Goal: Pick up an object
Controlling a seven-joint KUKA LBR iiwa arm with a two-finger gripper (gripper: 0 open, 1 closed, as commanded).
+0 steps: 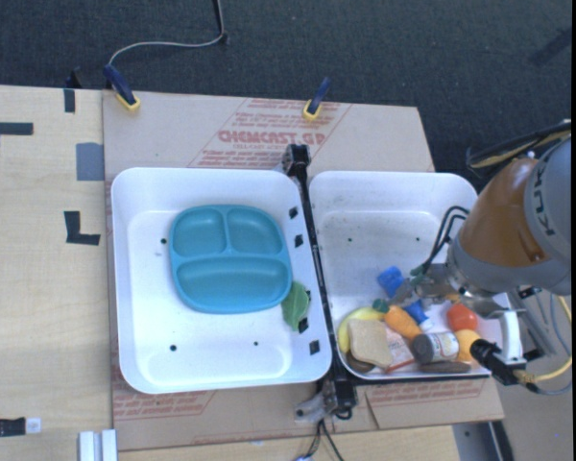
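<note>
The right bin [384, 195] holds a pile of small items along its near edge: a blue block [391, 280], an orange piece [400, 321], a tan bread-like slab [369, 341], a yellow piece [363, 314], a grey cylinder [436, 346] and a red-orange ball [461, 316]. My gripper [430, 281] hangs low over the right side of this pile, just right of the blue block. The orange-banded wrist [504, 224] covers most of it, so the fingers are hidden.
The left bin [139, 257] carries a blue divided plate [230, 257]. A green leafy item [296, 303] lies at the left bin's right wall. Black clips sit along the seam between the bins. Cardboard lies under both bins.
</note>
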